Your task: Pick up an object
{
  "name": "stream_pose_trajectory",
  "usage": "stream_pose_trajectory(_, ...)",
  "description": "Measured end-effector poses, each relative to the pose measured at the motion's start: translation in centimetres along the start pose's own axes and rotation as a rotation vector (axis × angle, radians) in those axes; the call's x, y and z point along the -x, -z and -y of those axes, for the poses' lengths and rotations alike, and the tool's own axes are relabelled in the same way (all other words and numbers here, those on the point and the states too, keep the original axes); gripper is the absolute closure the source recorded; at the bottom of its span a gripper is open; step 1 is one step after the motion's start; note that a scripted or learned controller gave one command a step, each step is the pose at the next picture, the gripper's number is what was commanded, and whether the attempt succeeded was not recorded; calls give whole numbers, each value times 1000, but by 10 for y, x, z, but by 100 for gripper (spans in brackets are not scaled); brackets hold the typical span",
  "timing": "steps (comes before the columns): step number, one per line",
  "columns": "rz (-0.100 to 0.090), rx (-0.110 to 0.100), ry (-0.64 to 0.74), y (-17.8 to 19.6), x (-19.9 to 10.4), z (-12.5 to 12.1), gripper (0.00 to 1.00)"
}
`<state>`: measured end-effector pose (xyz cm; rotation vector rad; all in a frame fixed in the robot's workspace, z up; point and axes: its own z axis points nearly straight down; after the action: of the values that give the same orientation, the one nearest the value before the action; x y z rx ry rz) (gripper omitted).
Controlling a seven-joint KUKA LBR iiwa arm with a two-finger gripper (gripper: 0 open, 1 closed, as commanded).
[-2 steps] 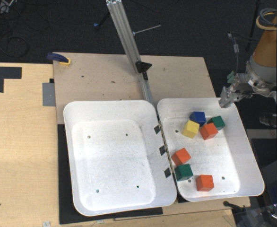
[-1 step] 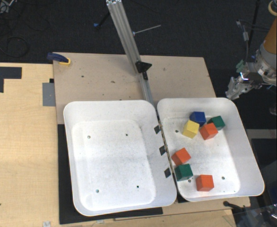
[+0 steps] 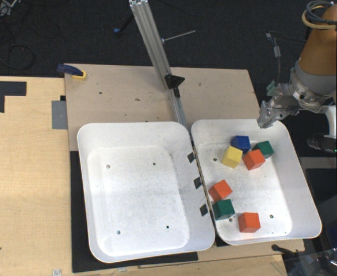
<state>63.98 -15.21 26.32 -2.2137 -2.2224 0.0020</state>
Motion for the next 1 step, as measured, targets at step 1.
stream_pose_trajectory(1,-1,1,0,3,-54,8,100)
